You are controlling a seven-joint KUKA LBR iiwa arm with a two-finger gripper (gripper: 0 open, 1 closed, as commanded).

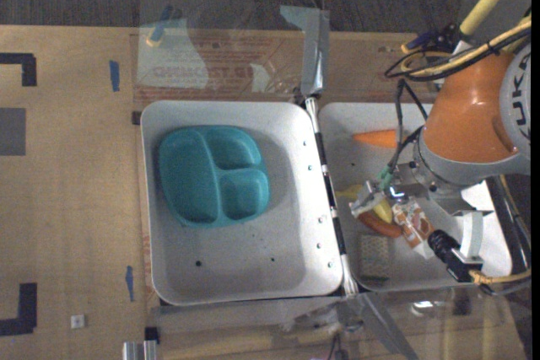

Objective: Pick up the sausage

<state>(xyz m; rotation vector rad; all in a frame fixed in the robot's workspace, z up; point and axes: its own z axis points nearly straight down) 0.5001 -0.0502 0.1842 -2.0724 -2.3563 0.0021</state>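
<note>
Hidden and cut-off parts, right bin

Arm [472,114] cut by right edge, covering much of right bin [337,126]. Carrot [375,138] half under the orange band, far end unseen. Sausage [377,222] partly masked by gripper [390,205]; contact impossible to tell. Jaws lost in clutter and blur, state unclear. Yellowish item [350,192] just beside gripper too small to identify. Patterned patch [374,249] near bin's front blurred.
</note>
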